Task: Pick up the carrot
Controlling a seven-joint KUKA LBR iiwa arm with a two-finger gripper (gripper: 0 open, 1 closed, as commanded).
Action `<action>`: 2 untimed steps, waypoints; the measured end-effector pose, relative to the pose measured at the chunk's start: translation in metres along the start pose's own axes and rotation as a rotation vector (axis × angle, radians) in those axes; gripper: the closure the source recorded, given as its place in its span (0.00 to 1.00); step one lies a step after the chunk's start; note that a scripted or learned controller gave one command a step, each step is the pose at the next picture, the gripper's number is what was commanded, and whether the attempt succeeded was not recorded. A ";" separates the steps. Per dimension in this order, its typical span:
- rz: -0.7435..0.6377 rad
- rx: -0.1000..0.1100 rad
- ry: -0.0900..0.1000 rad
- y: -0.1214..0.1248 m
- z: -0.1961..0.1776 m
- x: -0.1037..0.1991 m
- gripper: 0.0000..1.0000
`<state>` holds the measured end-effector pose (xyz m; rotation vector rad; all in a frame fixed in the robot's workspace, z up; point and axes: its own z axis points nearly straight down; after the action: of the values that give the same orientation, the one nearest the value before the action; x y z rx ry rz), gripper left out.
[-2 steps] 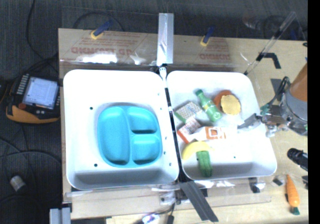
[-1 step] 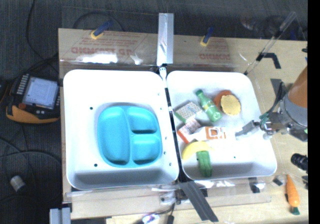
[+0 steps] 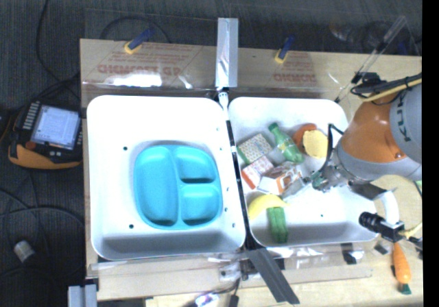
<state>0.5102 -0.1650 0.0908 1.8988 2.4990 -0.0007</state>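
The carrot is small and orange with a green end. It lies on the bench outside the right bin, past that bin's near right corner. My gripper is down inside the right bin, about mid-bin, right beside a red-and-white carton. It is well to the left of the carrot and further back. The arm's orange band sits above it, and the wrist hides the fingers.
The right bin also holds a green bottle, a yellow-and-orange piece, a checked box, a yellow lemon and a green block. A blue divided tray lies in the left bin.
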 end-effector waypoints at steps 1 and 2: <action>-0.307 0.003 0.002 0.007 -0.046 -0.021 0.00; -0.669 0.001 0.005 -0.019 -0.074 0.019 0.00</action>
<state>0.4868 -0.1514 0.1647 0.9752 2.9882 0.0010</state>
